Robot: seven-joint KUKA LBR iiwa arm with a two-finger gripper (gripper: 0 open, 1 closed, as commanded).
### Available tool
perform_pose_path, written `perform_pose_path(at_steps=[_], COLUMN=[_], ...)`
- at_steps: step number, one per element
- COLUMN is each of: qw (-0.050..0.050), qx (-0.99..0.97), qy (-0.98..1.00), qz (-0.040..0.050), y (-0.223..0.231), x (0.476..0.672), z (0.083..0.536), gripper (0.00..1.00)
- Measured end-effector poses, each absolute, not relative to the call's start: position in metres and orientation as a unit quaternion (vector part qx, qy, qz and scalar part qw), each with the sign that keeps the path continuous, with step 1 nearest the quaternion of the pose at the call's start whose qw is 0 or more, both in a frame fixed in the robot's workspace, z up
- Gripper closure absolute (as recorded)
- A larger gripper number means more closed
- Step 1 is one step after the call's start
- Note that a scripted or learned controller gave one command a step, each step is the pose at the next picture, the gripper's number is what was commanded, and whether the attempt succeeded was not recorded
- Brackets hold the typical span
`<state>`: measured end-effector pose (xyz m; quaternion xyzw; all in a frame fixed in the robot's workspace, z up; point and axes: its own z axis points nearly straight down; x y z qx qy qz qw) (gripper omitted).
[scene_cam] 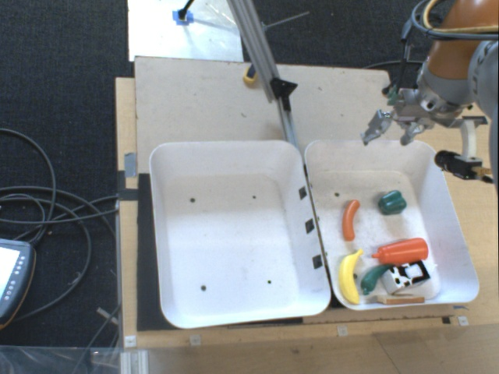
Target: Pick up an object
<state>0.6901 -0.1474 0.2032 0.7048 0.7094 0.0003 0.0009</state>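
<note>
My gripper [387,131] hangs open above the far edge of the right bin [444,185], with nothing between its fingers. Below it in that bin lie a dark green pepper [392,202] and an orange sausage [350,220]. Toward the bin's near side sit a yellow banana [348,276], an orange-red bottle [403,250], a dark green object [374,277] and a black-and-white block [407,276]. A thin brown stick [401,299] lies along the near wall.
The left bin [234,236] stands beside the right one, its rim touching. A grey pole [261,49] slants across the back of the bench. Cables and a pendant [12,275] lie on the floor at left.
</note>
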Motion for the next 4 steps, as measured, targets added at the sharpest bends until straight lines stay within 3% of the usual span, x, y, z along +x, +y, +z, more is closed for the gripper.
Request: perform_pose_path(at_steps=[1, 3, 4], qw=[0.001, -0.003, 0.000], qx=[0.705, 0.705, 0.704], qy=[0.709, 0.709, 0.710], qz=[0.0000, -0.0030, -0.0015], y=[-0.148, -0.145, -0.145], x=[0.690, 0.688, 0.689], z=[0.203, 0.089, 0.103], gripper=[0.00, 0.00, 1.00])
